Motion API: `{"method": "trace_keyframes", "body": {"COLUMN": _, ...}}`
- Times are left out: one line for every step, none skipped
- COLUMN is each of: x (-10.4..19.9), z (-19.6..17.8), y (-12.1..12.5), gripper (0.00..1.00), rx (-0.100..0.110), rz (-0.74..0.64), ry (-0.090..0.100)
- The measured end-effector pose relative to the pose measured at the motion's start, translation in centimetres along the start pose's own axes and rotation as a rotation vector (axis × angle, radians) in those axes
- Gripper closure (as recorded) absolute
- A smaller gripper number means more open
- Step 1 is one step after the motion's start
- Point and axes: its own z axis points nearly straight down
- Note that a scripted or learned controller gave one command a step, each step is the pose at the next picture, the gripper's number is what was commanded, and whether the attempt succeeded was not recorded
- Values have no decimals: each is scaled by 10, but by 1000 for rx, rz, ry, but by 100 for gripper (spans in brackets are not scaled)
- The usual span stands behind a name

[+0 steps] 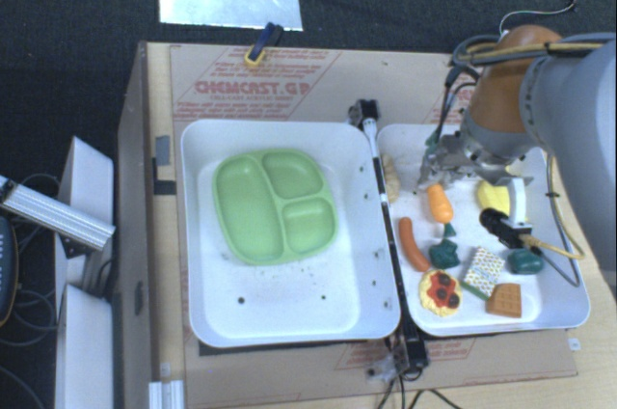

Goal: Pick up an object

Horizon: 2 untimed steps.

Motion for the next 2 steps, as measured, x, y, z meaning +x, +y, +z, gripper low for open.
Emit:
{"method": "trace_keyframes", "body": {"x": 48, "z": -132, "y": -29, "gripper": 100, "rx": 0, "rz": 0, "ry": 0}}
{"method": "trace_keyframes", "body": {"x": 110, "z": -88, "y": -4, "gripper": 100, "rx": 5, "rz": 1, "ry": 2}}
